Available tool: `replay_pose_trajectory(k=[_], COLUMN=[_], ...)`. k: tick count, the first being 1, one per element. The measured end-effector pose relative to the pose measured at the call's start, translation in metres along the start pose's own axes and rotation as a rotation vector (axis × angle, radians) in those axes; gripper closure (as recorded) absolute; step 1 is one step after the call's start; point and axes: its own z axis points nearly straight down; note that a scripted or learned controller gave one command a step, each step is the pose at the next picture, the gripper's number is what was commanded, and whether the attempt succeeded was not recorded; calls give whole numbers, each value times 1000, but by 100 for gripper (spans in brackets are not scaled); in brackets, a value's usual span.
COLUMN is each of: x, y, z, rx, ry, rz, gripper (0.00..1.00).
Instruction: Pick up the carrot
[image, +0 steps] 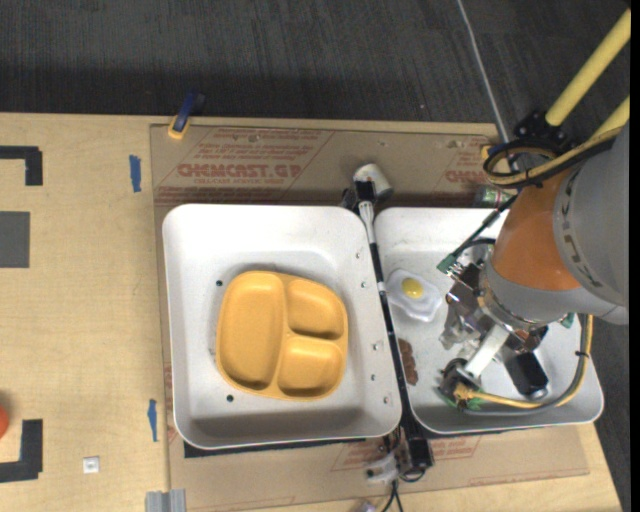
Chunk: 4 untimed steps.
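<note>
Carrot whereabouts: cannot tell. Gripper (462, 330) low over right bin (425, 235), just right of fried egg toy (413, 292), mostly covered by grey wrist and orange band (530, 255); opening and any hold: cannot tell. Reddish-brown strip (407, 358) just below egg, against bin's left wall. Yellow divided plate (283, 332) left of egg, centred in left bin (190, 300). Small red-orange object (3, 422) far left of egg, on bench (70, 350), cut by frame edge.
</note>
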Motion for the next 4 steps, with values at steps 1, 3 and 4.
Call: replay_pose_trajectory(k=[1,3,4], x=[3,13,85], y=[-2,-11,30], z=[-60,-71,0], rx=[0,0,1], ry=[0,0,-1], rz=[134,595,589], gripper=[100,100,100])
